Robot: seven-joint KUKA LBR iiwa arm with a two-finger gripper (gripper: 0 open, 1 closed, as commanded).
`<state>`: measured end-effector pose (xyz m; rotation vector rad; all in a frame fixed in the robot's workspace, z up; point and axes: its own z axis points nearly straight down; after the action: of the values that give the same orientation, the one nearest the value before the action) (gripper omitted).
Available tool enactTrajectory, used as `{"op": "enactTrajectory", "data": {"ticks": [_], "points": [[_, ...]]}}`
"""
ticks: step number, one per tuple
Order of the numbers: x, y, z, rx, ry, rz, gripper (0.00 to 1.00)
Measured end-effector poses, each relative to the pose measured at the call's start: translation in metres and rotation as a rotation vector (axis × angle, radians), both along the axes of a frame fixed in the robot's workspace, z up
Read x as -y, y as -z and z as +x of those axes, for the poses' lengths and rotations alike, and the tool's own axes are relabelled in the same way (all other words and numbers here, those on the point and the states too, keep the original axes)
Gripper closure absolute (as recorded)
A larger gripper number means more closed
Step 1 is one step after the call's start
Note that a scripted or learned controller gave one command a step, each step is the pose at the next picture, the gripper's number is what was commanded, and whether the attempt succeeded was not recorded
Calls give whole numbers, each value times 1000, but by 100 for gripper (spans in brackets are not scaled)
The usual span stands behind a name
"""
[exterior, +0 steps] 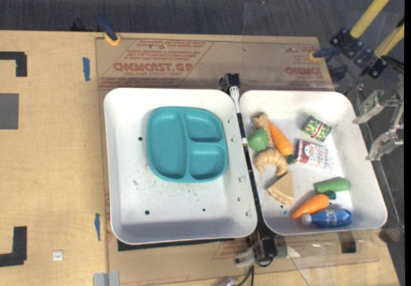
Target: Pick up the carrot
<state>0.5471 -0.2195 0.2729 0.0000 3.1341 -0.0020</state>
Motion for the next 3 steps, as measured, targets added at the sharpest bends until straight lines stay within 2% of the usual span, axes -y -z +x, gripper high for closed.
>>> {"op": "enactTrajectory", "data": {"ticks": [1,2,3], "points": [[-50,158,-50,-3,103,4,0],[-117,182,-61,13,172,2,0],[-118,169,-57,24,170,1,100]]}}
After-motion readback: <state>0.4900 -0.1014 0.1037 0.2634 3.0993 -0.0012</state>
